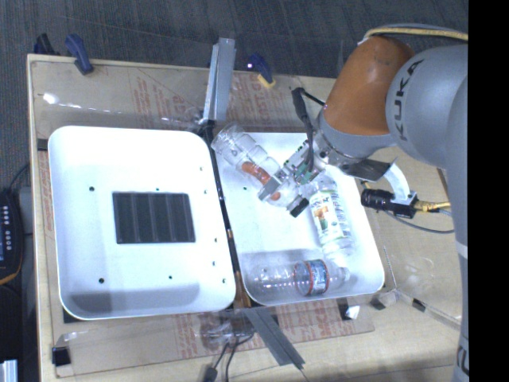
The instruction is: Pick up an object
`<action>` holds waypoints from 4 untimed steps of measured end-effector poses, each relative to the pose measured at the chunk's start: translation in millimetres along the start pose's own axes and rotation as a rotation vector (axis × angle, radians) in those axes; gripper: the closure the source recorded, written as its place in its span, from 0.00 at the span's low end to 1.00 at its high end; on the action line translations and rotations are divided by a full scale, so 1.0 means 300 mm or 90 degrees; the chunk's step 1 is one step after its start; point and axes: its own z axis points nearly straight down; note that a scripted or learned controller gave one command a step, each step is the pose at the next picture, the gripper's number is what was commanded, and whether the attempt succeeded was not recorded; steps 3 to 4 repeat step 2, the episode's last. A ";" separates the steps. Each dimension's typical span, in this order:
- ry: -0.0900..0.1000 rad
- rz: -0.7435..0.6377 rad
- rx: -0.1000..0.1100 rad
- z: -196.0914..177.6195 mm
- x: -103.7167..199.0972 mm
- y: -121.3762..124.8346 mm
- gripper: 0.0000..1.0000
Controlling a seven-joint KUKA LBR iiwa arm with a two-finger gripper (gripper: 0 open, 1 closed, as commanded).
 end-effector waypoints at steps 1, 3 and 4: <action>0.004 -0.155 0.002 0.219 -0.177 -0.143 1.00; 0.000 -0.148 0.000 0.025 -0.147 0.127 1.00; 0.000 -0.148 0.000 0.025 -0.147 0.127 1.00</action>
